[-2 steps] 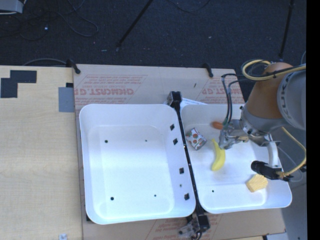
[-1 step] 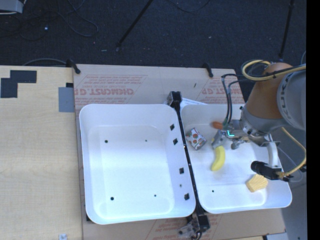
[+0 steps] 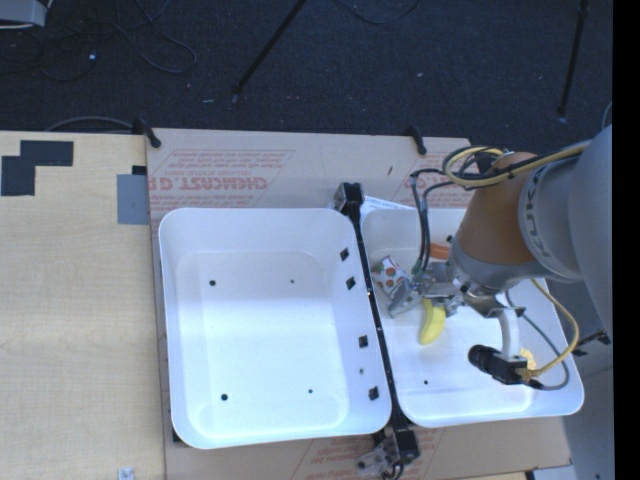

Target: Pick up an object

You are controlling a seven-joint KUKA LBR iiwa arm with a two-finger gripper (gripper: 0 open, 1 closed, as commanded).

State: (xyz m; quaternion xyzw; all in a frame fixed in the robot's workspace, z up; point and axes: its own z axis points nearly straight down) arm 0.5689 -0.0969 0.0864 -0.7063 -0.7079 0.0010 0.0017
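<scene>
Jaws spreading open, gripper (image 3: 412, 293) hovering low in the right bin (image 3: 560, 393) near center frame, banana (image 3: 432, 323) lying just below-right, small patterned item (image 3: 387, 268) sitting just upper-left.

A robotics lab: white bins (image 3: 180, 268) on cardboard, cables (image 3: 150, 28) across dark carpet.

Red block lettering runs across the cardboard sheet (image 3: 250, 168) beneath the two bins, printed upside down from this angle and too faint to read with certainty. More red print shows at the sheet's lower edge, also illegible. No other text is legible.
</scene>
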